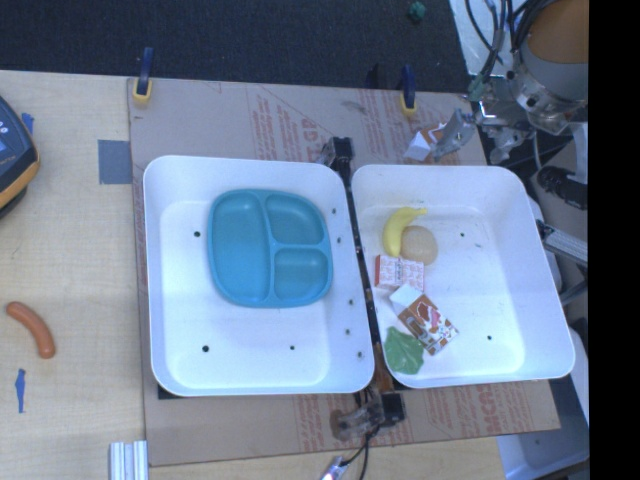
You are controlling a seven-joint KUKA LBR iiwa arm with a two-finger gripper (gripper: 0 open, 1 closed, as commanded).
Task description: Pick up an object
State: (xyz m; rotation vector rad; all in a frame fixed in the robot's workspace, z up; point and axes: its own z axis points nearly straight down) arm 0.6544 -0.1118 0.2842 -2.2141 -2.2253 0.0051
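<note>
Camera view: banana (401, 228) touches potato (419, 245) in right bin (520, 268).

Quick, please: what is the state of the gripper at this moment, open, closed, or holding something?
Gripper: above the top edge of the right bin; open or closed cannot be told, and no object is seen in it.

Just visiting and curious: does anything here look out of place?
Yes: an orange-brown sausage lies alone on the wooden bench, left of both bins, while the other small items sit in the right white bin.
</note>
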